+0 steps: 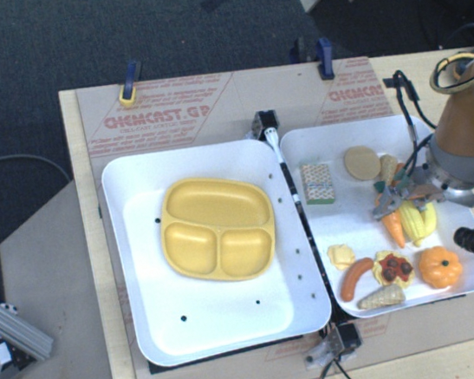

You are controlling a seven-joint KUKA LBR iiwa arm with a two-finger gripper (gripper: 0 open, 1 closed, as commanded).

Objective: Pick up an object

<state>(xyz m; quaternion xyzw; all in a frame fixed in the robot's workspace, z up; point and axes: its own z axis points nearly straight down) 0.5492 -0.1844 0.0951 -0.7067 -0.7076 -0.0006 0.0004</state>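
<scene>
The right bin (302,153) holds several toy foods. Among them are a tan round cookie (360,162), a speckled cracker (317,182), an orange carrot (394,229), a yellow corn cob (412,223), a pumpkin (440,268), a sausage (356,277), a pizza slice (394,267), a cone (382,298) and a small yellow piece (341,254). My gripper (394,195) is lowered into this bin from the right. It sits just above the carrot and corn, right of the cookie. Nothing visibly lifted hangs from it.
In the left bin (134,269) lies a yellow divided plate (217,228). A black divider bar (288,194) runs between the bins. The arm's grey body and orange band (464,126) overhang the right bin's right edge. Clamps (128,93) hold the back board.
</scene>
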